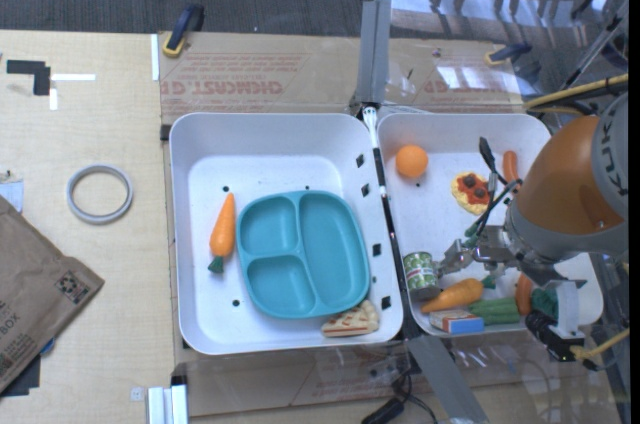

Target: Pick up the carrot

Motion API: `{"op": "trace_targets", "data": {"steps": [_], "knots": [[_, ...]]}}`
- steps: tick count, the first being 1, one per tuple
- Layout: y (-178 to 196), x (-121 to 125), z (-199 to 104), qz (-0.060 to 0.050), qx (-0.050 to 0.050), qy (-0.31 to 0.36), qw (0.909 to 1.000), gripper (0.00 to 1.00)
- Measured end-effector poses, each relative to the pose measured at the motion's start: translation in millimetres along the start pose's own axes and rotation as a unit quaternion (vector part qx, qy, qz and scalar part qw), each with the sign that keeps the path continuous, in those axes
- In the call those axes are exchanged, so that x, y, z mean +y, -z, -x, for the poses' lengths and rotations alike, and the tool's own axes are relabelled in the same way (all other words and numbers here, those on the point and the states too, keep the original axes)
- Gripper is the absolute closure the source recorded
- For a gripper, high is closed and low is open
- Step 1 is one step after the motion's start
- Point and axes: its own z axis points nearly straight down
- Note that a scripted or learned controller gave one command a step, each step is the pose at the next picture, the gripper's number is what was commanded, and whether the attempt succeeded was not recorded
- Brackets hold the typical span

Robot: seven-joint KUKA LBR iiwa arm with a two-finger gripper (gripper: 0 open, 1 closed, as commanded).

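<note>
Table (80,112): a tape ring (100,193) lies at its 9 o'clock side, a brown cardboard box (35,297) at 7 o'clock.
Left bin (190,152): a carrot (222,229) lies upright at 9 o'clock, just beside a teal divided tray (303,254); a waffle piece (350,321) touches the tray at 5 o'clock.
Right bin (440,127): an orange ball (411,161) sits at 11 o'clock, a green can (418,269) at 8 o'clock, a second carrot (453,296) at 6 o'clock.
Tool (470,255): it hangs just above the second carrot, beside the can; I cannot tell how wide it stands.
Arm (570,177): its orange band covers the right bin's 3 o'clock side.
</note>
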Motion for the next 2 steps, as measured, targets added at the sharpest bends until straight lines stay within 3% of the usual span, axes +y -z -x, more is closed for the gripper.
{"op": "trace_targets", "data": {"steps": [1, 2], "knots": [[3, 2, -7, 0.006, -0.007, 0.063, 0.998, 0.0], [107, 72, 20, 0.001, -0.001, 0.151, 0.9885, 0.0]]}}
